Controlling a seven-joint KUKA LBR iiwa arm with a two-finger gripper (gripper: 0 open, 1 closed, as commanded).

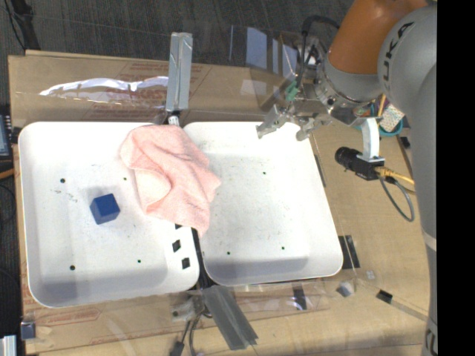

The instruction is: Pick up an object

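A pink cloth [172, 176] lies crumpled at the right side of the left bin [37, 280], its lower edge draping over the divide onto the right bin [326, 252]. A small blue cube [105, 208] sits on the left bin's floor, left of the cloth. My gripper [285, 130] hangs above the far edge of the right bin, well to the right of the cloth. It is open, with nothing between its fingers [265, 129].
A grey upright post [178, 76] stands behind the bins at the divide. Cables and a black connector [358, 163] hang off the arm beyond the right bin's right rim. Brown cardboard surrounds the bins.
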